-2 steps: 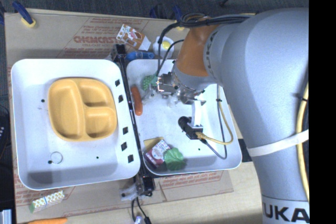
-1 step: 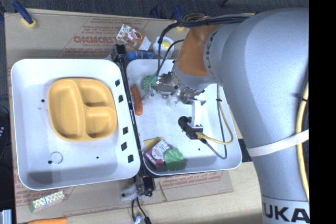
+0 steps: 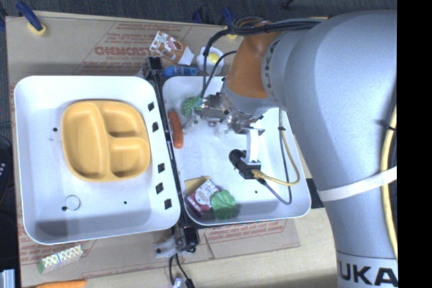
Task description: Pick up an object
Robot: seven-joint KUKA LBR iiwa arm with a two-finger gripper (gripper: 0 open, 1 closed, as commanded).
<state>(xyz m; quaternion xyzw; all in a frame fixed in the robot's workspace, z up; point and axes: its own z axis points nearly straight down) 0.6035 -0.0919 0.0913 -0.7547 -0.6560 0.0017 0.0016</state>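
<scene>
A: Where's the gripper (image 3: 214, 111)?
B: Down in the right bin (image 3: 290, 202), upper part, under the grey arm (image 3: 337, 98) with the orange band (image 3: 246, 67). Can't tell its state, the wrist hides most of it.

A: Nearest object?
B: Orange carrot-like stick (image 3: 176, 129), lying lengthwise along the bin's left wall, just left of the gripper, apart from it. Small green item (image 3: 190, 105) just beside the gripper's left, up by the stick's top end; contact unclear.

A: Anything else in that bin?
B: Pile at the bottom-left corner: green lump (image 3: 223, 202) on a dark red packet (image 3: 200, 200), with a yellowish piece (image 3: 195, 183) at the top. Well below the gripper. Black connector (image 3: 240, 162) with a yellow cable (image 3: 287, 175) hangs over the bin middle.

A: Left bin (image 3: 34, 145)?
B: Yellow divided tray (image 3: 106, 139), centred, well away from the gripper.

A: In the way?
B: The arm covers the right bin's right side.
</scene>
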